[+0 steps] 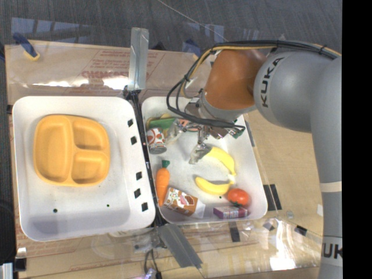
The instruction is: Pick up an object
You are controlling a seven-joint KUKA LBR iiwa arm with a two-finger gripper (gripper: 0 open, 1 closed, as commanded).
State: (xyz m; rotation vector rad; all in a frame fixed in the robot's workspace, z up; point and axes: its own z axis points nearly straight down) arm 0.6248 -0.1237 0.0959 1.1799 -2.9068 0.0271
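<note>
Your arm's grey elbow looms at 3 o'clock, gripper (pixel 199 151) low in the right bin (pixel 256 173).
You see its fingers slightly parted, gripping nothing; bananas (pixel 221 158) lie at its 4 o'clock, a carrot (pixel 162 182) at 8, the yellow tray (pixel 71 150) at 9.

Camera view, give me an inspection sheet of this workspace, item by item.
Surface: two white bins, left bin and right bin, on a cardboard-covered bench.
Job's things: in the right bin, two bananas, carrot, tomato, can, small carton, purple box.
Clutter: yellow divided plate in the left bin.
Grippers: gripper low over the right bin, beside the upper banana, holding nothing.
Cables: black cables looped at the wrist.
Surroundings: dark carpet.
</note>
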